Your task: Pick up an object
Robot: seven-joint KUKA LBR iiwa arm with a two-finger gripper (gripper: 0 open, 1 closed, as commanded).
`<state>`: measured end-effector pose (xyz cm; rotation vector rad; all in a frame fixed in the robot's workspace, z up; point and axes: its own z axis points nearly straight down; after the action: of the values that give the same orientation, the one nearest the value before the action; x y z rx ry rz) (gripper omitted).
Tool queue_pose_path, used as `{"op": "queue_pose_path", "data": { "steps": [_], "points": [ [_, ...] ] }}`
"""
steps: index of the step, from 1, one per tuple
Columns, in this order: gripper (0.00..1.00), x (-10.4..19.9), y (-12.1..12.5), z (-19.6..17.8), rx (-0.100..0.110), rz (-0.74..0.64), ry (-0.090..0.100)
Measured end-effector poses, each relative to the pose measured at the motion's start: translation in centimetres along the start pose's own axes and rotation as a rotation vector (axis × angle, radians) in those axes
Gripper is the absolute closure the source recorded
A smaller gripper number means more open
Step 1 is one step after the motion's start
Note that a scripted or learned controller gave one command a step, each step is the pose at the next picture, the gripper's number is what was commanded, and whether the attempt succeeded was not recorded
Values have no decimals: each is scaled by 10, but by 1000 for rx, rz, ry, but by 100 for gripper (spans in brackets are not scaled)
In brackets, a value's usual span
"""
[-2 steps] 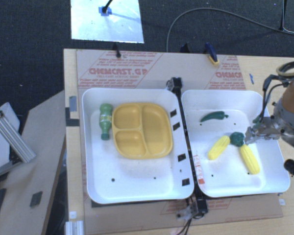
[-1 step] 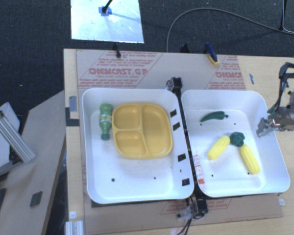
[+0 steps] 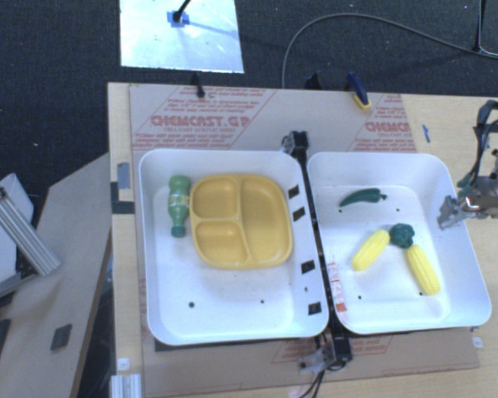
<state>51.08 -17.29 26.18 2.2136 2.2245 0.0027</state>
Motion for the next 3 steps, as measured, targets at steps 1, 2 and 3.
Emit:
{"op": "queue_pose_path", "data": {
  "steps": [1,2,3],
  "points": [
    [100,43,27,5,0,-3,0],
    [100,102,48,8,0,-4,1],
    [100,153,61,3,2,-2,2]
  ]
}}
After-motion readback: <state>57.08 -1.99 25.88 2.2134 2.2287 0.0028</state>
